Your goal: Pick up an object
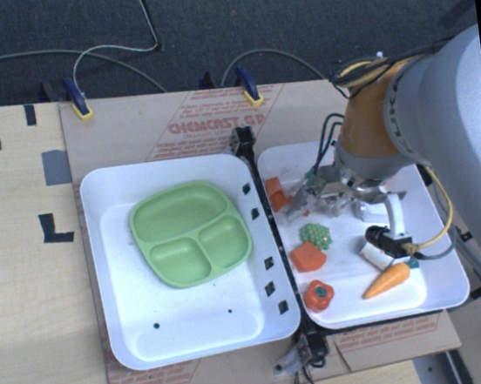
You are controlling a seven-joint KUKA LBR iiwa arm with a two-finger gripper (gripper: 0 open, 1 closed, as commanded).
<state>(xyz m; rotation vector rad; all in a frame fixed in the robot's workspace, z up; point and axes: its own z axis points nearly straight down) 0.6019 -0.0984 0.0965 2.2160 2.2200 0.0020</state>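
Gripper hangs just above the broccoli, likely lining up a grasp; I cannot tell its opening.

Two bins sit side by side on the bench. In the left bin a divided plate lies toward the back. Over in the right bin, a broccoli piece sits mid-bin, a wedge-shaped block just in front of it, a tomato nearer the front edge. A carrot lies to their right. The arm hangs over the bin's back half.
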